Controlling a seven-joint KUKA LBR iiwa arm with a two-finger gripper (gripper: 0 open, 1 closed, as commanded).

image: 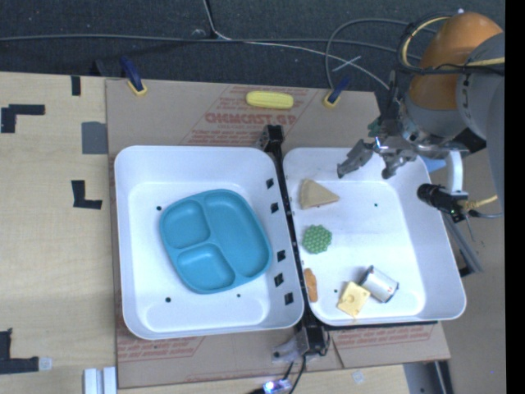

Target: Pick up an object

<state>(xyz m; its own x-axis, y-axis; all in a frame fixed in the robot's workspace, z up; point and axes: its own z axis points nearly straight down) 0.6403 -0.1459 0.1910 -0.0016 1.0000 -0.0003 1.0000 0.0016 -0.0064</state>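
Note:
The right bin [410, 220] holds a tan wedge [317, 194], a green bumpy ball [317, 239], a small orange piece [311, 284], a yellow block [353, 299] and a silver cylinder [380, 285]. My gripper [372, 163] hovers over the bin's far edge, up and right of the tan wedge. Its two dark fingers [353, 161] are spread apart with nothing between them. The orange band of the arm [451, 56] rises at the upper right.
The left bin [139, 187] holds a blue divided plate [215, 240]. A yellow object [269, 100] lies on the cardboard behind the bins. Clamps [133, 78] pin the cardboard's far edge. Cables loop over the arm at top right.

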